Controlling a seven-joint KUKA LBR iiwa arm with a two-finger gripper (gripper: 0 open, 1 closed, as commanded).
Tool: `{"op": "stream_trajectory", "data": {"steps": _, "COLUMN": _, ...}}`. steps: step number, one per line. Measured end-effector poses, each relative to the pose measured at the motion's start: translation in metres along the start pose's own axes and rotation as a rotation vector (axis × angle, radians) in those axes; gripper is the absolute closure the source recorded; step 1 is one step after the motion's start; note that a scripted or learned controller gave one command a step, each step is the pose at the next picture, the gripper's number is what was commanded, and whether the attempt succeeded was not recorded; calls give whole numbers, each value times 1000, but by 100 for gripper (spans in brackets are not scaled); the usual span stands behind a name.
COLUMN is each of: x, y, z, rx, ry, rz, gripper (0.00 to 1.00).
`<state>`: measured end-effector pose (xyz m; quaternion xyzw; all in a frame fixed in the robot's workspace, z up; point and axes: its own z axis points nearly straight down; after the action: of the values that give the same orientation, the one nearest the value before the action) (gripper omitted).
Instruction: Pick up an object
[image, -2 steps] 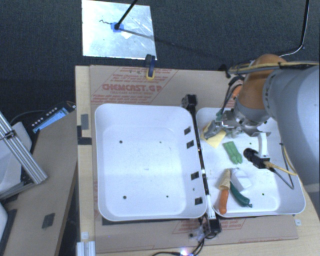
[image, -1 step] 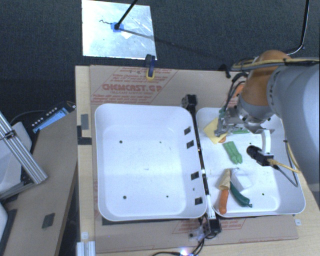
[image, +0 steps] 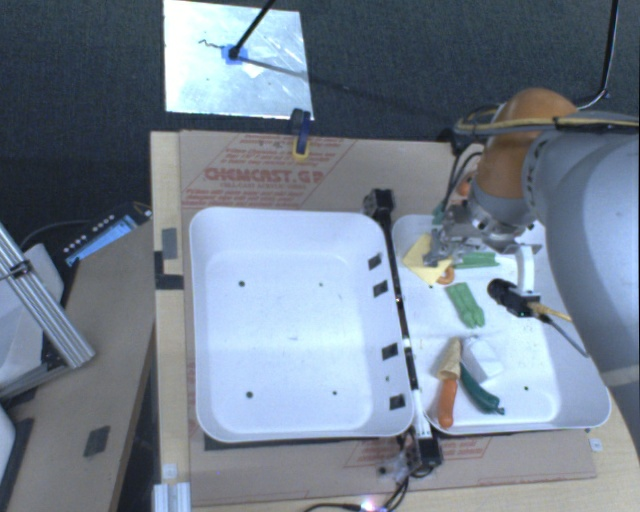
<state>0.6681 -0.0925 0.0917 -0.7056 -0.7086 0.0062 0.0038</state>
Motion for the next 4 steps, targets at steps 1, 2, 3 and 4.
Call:
{"op": "stream_trajectory", "data": {"steps": 1, "x": -12, "y": 2, "z": 1, "rx": -8, "ry": 11, "rz": 0, "gripper": 100}}
{"op": "stream_trajectory", "data": {"steps": 2, "x": -10, "y": -3, "z": 1, "rx": -25, "ry": 0, "rz": 0, "gripper": 100}}
{"op": "stream_trajectory", "data": {"steps": 3, "x": -9, "y": -3, "z": 2, "rx": -25, "ry": 1, "rz": -1, "gripper": 0}}
{"op": "stream_trajectory", "data": {"steps": 4, "x": -10, "y": -2, "z": -10, "rx": -32, "ry": -1, "rz": -1, "gripper": 100}}
